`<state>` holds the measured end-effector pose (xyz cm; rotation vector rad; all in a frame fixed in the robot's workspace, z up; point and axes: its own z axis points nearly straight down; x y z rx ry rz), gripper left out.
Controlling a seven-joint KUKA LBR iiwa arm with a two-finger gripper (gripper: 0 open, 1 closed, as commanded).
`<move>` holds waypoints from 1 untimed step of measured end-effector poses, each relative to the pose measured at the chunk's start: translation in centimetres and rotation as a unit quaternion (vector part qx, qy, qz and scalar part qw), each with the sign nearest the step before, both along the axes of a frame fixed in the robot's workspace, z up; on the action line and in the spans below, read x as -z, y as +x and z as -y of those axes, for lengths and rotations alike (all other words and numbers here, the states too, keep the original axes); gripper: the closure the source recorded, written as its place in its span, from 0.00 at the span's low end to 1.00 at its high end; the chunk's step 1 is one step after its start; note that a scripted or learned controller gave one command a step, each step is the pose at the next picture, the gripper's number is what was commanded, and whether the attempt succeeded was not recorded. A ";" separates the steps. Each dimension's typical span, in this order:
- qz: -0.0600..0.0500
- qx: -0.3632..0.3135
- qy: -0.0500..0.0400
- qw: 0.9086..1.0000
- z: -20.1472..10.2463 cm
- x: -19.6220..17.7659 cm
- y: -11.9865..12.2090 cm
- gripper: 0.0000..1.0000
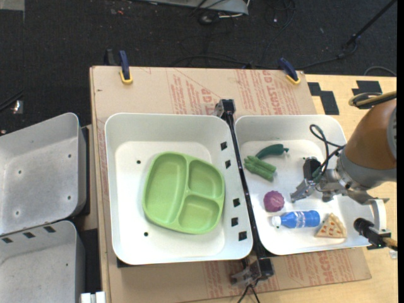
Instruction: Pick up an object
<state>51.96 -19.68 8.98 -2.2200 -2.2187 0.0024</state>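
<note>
The likeliest target from where I sit is the purple ball (274, 201), lying on the floor of the right bin (287, 128) just to the camera-left of the jaws and a little lower in the frame. I see a gap between it and the fingertips, so nothing is touching it yet. Below the jaws lies the blue bottle (298, 219) on its side, white cap toward the ball, and just past it the pizza slice toy (331, 226). Up and to the left of the jaws are the green bean pods (260, 166) and, beyond them, the dark green pepper (273, 149).

The gripper (305, 190) hangs low over the bin's middle, its metal fingers slanting down and left from the wrist. Whether the jaws are parted or closed I cannot tell at this angle; I see nothing between them.

As I judge it, the pick is barely begun: the arm is over the bin near several objects, but the grasp and the lift are both left to do.

Farther from the jaws, the left bin (120, 131) holds the green divided plate (184, 193), well apart from the action.
</note>
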 end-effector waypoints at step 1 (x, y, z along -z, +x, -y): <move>0.002 0.000 -0.001 1.000 0.0 -1.2 0.1 1.00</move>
